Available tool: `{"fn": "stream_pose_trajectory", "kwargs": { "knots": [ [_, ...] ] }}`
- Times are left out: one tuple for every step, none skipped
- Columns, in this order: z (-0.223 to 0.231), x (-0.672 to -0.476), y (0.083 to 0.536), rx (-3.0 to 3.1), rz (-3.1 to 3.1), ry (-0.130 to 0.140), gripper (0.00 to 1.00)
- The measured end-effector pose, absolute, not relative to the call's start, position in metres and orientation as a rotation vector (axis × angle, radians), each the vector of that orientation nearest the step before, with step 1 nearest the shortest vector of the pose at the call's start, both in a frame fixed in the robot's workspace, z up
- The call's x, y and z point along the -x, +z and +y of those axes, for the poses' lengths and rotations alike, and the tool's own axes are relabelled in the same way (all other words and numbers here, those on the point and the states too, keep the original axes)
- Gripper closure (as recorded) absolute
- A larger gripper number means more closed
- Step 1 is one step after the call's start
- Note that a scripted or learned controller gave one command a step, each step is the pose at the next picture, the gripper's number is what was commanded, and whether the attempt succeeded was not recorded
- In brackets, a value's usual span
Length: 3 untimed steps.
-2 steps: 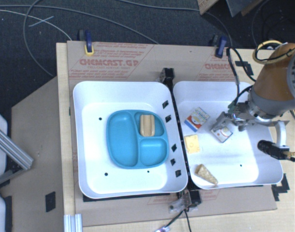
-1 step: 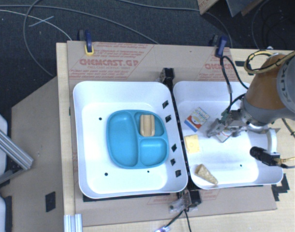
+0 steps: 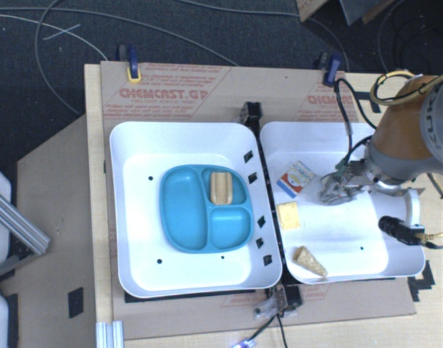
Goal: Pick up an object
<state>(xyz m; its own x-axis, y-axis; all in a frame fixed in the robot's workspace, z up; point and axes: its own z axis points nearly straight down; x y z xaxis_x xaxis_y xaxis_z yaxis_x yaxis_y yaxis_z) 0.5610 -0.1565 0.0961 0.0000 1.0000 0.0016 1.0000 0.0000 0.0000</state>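
Note:
My gripper (image 3: 336,191) hangs low over the middle of the right bin (image 3: 330,138), reaching in from the right. A small white packet with red and blue print (image 3: 295,177) lies just left of it. A yellow square piece (image 3: 288,215) sits near the bin's left wall, and a tan wedge-shaped piece (image 3: 309,261) lies at the bin's front edge. I see nothing between the fingers.
The left bin (image 3: 134,194) holds a blue divided plate (image 3: 179,209) with a tan bread-like piece (image 3: 220,188) in its upper right compartment. Black clips line the divider (image 3: 259,194) between the bins. Cables run across the bench at the back right.

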Motion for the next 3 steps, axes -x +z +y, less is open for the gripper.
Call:
{"fn": "stream_pose_trajectory", "kwargs": {
  "knots": [
    [-0.150, -0.566, 0.158, 2.223, -2.228, -0.006, 1.00],
    [-0.151, -0.563, 0.222, 2.225, -2.227, -0.006, 1.00],
    [-0.143, -0.569, 0.271, 2.223, -2.227, -0.006, 1.00]
  ]
}}
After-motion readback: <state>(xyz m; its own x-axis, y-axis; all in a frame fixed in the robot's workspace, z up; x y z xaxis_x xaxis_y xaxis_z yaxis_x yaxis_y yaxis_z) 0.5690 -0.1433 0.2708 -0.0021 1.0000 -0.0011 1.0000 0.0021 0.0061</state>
